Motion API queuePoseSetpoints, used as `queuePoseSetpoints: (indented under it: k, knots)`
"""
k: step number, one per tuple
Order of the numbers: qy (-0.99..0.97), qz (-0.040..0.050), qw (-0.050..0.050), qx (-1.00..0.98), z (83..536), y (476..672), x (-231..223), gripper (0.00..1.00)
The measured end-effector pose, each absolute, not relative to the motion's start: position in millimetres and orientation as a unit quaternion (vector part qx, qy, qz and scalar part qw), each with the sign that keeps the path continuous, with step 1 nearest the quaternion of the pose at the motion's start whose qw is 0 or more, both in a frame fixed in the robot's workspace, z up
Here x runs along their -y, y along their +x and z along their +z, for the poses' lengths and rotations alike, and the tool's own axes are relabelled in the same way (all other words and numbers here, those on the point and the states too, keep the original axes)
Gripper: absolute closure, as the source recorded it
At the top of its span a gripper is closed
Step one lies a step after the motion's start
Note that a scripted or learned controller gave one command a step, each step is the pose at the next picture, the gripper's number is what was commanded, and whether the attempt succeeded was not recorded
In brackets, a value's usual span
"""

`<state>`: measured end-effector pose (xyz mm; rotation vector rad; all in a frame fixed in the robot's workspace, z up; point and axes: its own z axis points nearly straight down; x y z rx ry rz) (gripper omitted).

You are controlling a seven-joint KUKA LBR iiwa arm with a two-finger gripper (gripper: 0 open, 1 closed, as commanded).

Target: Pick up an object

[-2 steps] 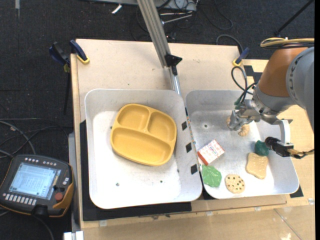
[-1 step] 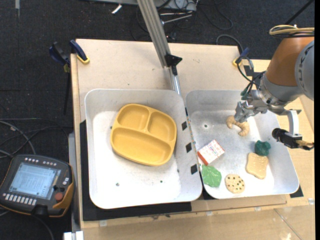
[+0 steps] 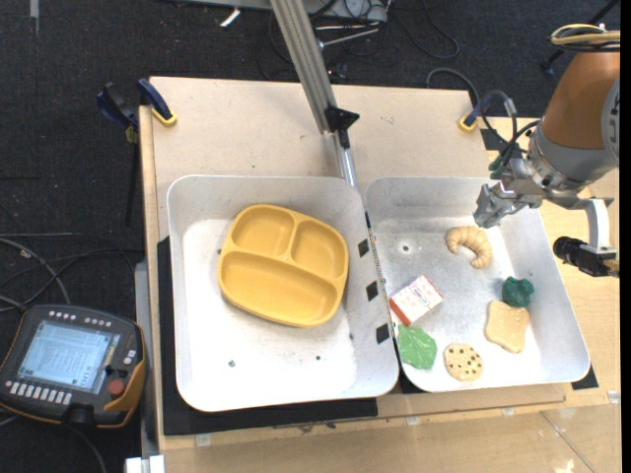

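In the right bin lie a tan croissant, a small red-and-white packet, a green leaf-shaped piece, a round cookie, a tan slice of bread and a dark green lump. My gripper hangs over the bin's far right part, just up and right of the croissant. Nothing shows between its tips. The orange-banded wrist rises behind it.
The left bin holds a yellow divided plate. A slanted metal pole runs down to the gap between the bins. A teach pendant lies at the lower left, off the bench. Clamps sit at the bench's far corners.
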<state>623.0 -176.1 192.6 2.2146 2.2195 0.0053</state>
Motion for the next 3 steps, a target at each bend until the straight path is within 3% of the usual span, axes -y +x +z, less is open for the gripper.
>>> queuePoseSetpoints:
  k: [1, 2, 3]
  knots:
    - [0.706, 0.0020, 0.004, -0.708, 255.4, 626.0, 182.1, 1.00]
    - [0.704, 0.0003, -0.001, -0.710, 241.4, 634.5, 127.0, 1.00]
    - [0.704, 0.0016, 0.000, -0.710, 250.1, 643.9, 70.6, 1.00]
